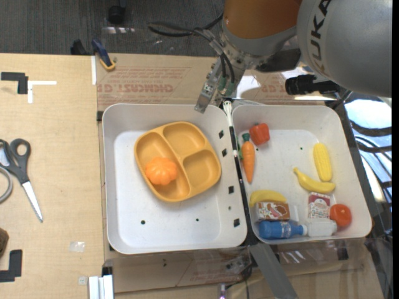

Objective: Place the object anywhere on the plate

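A yellow-orange divided plate (187, 139) lies in the left bin (124, 210). An orange round fruit (161, 171) rests in the plate's long left compartment. My gripper (214, 98) hangs above the far rim between the two bins, up and to the right of the plate. Its fingers (204, 99) are open and point down-left, with nothing between them. The gripper is well apart from the fruit.
The right bin (355, 142) holds a red pepper (260, 133), a carrot (248, 159), corn (322, 161), a banana (313, 182), a can (270, 208), a blue bottle (280, 230), a small carton (319, 206) and a tomato (341, 214). Scissors (22, 173) lie on the bench at left.
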